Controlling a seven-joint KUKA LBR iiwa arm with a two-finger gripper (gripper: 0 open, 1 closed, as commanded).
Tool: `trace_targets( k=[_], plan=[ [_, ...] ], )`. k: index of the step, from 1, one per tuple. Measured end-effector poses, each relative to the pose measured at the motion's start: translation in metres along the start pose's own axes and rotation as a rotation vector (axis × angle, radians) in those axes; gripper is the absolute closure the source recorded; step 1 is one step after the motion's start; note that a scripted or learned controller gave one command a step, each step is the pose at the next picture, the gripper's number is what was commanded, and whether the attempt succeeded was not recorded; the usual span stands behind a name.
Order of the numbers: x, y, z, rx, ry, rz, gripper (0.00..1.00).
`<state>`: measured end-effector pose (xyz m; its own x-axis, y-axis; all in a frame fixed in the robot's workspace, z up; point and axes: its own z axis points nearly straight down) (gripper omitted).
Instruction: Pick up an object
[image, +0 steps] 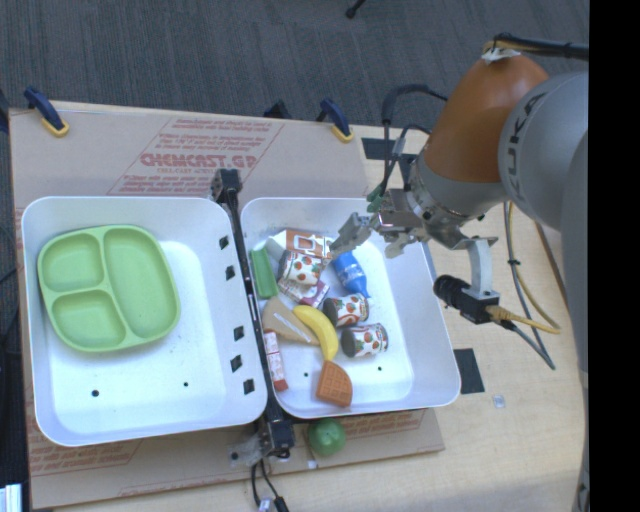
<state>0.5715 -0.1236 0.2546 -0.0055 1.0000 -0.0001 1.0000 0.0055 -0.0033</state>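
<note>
A: Objects (318, 305) are seen heaped in the right bin (425, 340): a banana (318, 330), a blue bottle (350, 273), small cans.

B: The gripper (365, 232) is poised above the blue bottle, fingers spread, nothing held. A green tray (105, 287) is seen in the left bin (150, 400).

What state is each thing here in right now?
Tool: above the right bin's far side, holding nothing I can see.
Green tray: flat in the left bin.
Banana: lying among the right bin's pile.
Blue bottle: on its side.
Green ball: outside the bins, at the near edge.
</note>
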Motion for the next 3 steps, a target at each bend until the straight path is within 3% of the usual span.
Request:
trace_targets(
  k=[3],
  plan=[
    [0.0, 0.0, 0.0, 0.0, 0.0, 0.0, 0.0]
  ],
)
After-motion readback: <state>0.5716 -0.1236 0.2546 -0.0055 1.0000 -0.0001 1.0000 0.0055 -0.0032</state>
